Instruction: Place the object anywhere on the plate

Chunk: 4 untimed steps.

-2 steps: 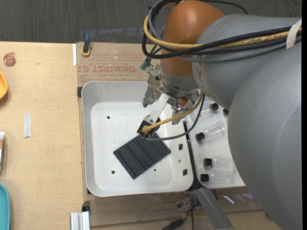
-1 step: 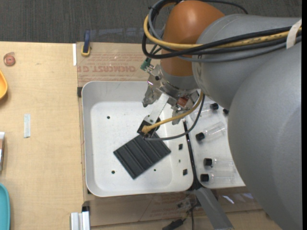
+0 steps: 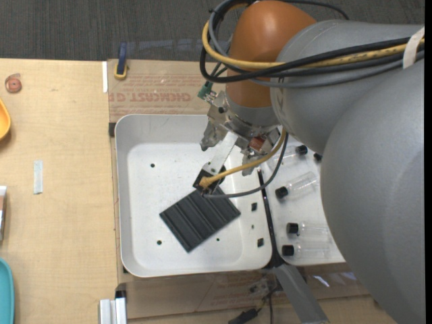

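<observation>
A dark grey ribbed flat plate [image 3: 199, 220] lies tilted on the floor of the left white bin [image 3: 128, 181], towards its right side. My gripper [image 3: 214, 135] hangs over the back right part of that bin, just behind the plate and above it. The orange wrist and grey arm cover most of it. Nothing shows held at it. Several clear vials with black caps [image 3: 295, 184] lie in the right bin, partly under the arm.
The arm covers most of the right bin. Cardboard [image 3: 162, 93] lies behind the bins. On the wooden bench to the left are a small clear strip [image 3: 38, 177], a pink disc [image 3: 12, 84], an orange thing [image 3: 3, 123] and a teal thing [image 3: 5, 292] at the edge.
</observation>
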### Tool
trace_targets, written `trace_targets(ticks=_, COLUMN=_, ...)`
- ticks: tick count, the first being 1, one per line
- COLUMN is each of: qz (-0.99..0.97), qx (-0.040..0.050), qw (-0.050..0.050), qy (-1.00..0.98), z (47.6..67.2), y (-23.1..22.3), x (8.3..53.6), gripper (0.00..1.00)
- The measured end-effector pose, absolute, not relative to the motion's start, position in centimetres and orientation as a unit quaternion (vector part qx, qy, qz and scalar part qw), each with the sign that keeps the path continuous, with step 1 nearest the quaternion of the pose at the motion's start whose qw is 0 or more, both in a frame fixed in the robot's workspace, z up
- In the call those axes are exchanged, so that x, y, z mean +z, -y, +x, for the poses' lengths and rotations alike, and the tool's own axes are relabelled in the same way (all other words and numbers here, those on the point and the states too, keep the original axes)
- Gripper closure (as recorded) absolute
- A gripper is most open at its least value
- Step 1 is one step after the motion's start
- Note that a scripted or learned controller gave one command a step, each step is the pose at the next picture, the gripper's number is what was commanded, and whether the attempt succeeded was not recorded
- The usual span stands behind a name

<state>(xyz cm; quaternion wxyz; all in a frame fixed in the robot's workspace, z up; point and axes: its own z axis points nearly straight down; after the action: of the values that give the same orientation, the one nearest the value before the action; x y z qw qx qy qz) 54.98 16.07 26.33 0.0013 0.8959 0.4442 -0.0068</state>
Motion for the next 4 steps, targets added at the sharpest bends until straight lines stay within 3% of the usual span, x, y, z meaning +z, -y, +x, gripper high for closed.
trace_targets(ticks=1, qz=0.888, qx=-0.0023, qw=0.001, qy=-0.459, z=57.5, y=-22.8, x=30.7, gripper=0.0)
trace_targets(ticks=2, qz=0.888, qx=-0.0055, qw=0.002, qy=-0.46, z=57.5, y=-22.7, x=31.4, gripper=1.0)
trace_targets(ticks=3, qz=0.827, qx=-0.0022, qw=0.001, qy=-0.562, z=61.1, y=-22.8, x=30.2, gripper=1.0)
trace_targets(ticks=4, qz=0.782, qx=-0.0027, qw=0.0, qy=-0.623, z=60.4, y=-21.9, x=29.7, gripper=1.0)
